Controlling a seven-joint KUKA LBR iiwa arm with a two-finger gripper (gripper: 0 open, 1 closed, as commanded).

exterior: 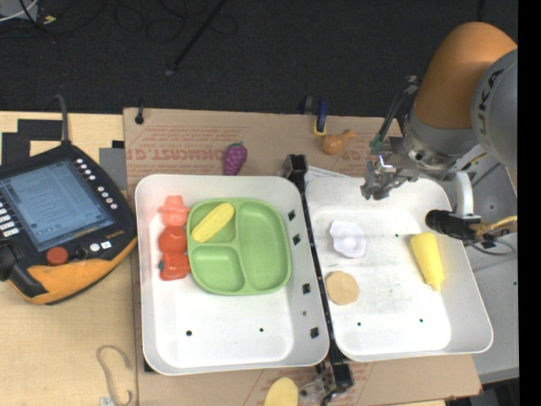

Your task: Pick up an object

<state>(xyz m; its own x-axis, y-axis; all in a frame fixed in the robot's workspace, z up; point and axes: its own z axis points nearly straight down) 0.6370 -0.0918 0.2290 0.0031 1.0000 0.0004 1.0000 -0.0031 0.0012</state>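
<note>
camera view: i reach in from the right, over the right bin [473, 324].
my gripper [375, 186]: poised at the bin's far edge, with nothing in it; i cannot tell how it is set.
candidates: white object [347, 238] just below me, tan disc [342, 288] nearer the front, yellow piece [428, 259] by the right wall.
left bin [220, 345]: green tray [245, 252] carries a corn cob [210, 221]; red figure [173, 239] beside it.
judgement: the white object is closest, so it looks the likeliest pick.
</note>
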